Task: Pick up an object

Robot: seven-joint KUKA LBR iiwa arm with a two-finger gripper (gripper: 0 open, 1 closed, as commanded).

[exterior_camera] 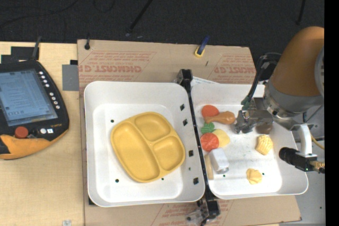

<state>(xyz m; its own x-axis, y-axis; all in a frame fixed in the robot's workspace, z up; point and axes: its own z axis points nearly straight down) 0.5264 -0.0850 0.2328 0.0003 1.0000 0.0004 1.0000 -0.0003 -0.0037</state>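
Yellow plastic tray (148, 145) with three compartments, lying in left white bin (100, 108). Right white bin (288, 182) crowded with toy food: orange-red piece (210, 111) at upper left, touching orange drumstick-like piece (226, 118) beside it; green piece (207, 127) just below; red piece (210, 142) touching pale yellow piece (223, 138); white block (219, 160) near lower left; yellow lump (264, 144) toward right; small yellow lump (254, 176) at bottom. Pincer (244, 125) low in upper middle of right bin, just right of drumstick-like piece; spread or pressed together impossible to tell, nothing seen pinched. Grey arm (296, 77) with orange band reached in from right of frame. Handheld control pad (29, 108) rested on surface (42, 182) at far left.
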